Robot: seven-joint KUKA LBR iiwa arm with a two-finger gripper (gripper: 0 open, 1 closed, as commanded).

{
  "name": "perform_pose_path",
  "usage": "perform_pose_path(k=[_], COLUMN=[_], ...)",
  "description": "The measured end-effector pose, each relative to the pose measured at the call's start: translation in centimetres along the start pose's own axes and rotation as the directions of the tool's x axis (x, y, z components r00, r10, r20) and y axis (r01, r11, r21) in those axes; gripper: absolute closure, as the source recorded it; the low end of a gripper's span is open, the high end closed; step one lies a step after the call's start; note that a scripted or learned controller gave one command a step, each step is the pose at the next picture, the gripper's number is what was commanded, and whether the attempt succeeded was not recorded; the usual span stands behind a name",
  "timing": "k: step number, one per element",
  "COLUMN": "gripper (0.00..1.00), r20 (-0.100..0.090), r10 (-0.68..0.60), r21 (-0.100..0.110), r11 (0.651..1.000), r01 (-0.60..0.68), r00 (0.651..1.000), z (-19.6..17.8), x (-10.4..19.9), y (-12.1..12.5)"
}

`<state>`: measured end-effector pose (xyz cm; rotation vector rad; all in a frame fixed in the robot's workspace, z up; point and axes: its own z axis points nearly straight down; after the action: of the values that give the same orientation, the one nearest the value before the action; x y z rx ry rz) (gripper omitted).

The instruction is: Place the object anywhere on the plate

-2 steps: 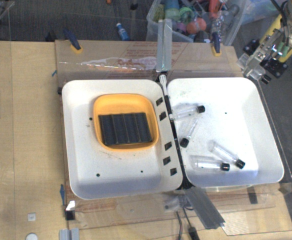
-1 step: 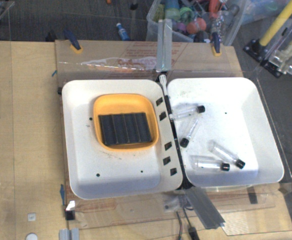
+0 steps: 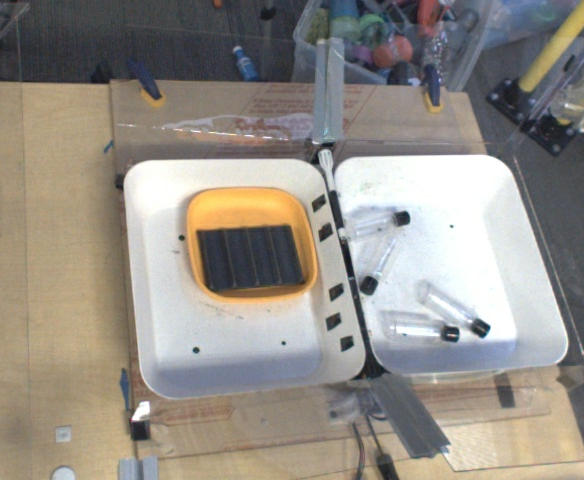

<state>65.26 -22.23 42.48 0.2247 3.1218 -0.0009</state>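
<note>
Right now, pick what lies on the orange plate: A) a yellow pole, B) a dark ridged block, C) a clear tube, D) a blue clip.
B: a dark ridged block lies on the orange plate in the left bin; the clear tubes lie in the right bin.

Both bins (image 3: 162, 298) are white. The plate (image 3: 250, 205) is orange-yellow and has a dark ribbed insert (image 3: 249, 258) with grey-black stripes. The four tubes (image 3: 372, 224) are clear with black caps. The bench (image 3: 42, 268) is pale wood.
</note>
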Motion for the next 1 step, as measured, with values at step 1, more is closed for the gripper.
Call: perform_pose_path(k=[1], gripper=[1.0], r20=[0.0], r10=[-0.187], r21=[0.0], r11=[0.982], r01=[0.187], r00=[0.982], z=[-1.25], x=[-0.51], y=[0.27])
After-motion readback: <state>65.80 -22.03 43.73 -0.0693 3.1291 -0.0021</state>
